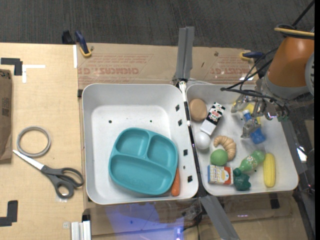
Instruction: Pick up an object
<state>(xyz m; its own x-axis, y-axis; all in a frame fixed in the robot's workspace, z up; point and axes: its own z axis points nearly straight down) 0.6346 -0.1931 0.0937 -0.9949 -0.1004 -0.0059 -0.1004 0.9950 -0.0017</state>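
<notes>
Seen from above: gripper [251, 115] low over the right bin [287, 184], at its far right corner, above a small blue object [257, 136]; whether the fingers are parted or closed cannot be told. Elsewhere in that bin: egg [198, 109], cow-patterned carton [215, 114], croissant [226, 145], green ball [218, 157], corn [269, 170]. In the left bin [100, 109]: teal divided plate [144, 161], carrot [175, 182] beside it. Scissors [52, 174] and tape roll [33, 141] on the surface.
</notes>
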